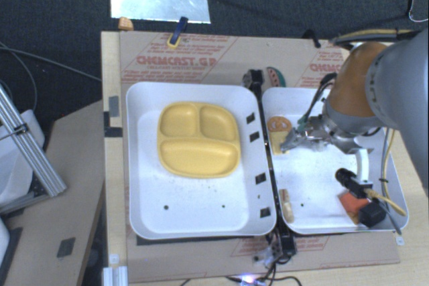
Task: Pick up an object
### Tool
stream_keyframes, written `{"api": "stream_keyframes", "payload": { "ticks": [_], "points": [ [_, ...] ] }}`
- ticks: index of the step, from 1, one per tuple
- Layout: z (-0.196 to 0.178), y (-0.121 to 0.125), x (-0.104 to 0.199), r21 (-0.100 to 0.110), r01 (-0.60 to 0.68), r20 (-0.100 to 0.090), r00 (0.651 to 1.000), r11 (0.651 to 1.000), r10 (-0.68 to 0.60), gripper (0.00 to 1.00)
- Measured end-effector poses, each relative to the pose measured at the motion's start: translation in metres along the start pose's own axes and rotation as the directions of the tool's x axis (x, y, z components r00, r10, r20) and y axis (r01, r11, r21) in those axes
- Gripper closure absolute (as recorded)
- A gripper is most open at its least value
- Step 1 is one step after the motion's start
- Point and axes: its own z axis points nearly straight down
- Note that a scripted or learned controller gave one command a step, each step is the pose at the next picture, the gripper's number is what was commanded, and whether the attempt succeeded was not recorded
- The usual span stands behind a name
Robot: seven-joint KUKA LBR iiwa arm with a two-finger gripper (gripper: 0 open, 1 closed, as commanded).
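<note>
While poised low in the right bin (pixel 315 219) beside the small orange-brown piece (pixel 278 124) — approach step, jaws' state impossible to tell — needs settling squarely over it before closing.

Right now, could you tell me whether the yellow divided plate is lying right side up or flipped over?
Right side up: the yellow plate in the left bin shows its three hollow sections facing upward.

Left bin (pixel 144 211): yellow divided tray (pixel 198 139) occupies upper centre; floor below it open. Right bin (pixel 315 221): centre floor open; round item (pixel 278 124) at upper left, tan piece (pixel 287 204) by divider, orange-black cluster (pixel 358 201) crowding lower right corner.
</note>
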Motion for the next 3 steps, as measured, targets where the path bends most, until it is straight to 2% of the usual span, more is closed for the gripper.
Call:
{"api": "stream_keyframes", "payload": {
  "ticks": [1, 2, 3],
  "points": [
    [-0.013, -0.002, -0.116, 0.001, -0.011, 0.004, 1.0, 1.0, 0.011, 0.0],
    [0.004, 0.025, -0.11, 0.002, -0.002, 0.0, 1.0, 1.0, 0.002, 0.0],
    [0.004, 0.071, -0.018, 0.001, 0.005, -0.003, 1.0, 1.0, -0.005, 0.0]
  ]
}}
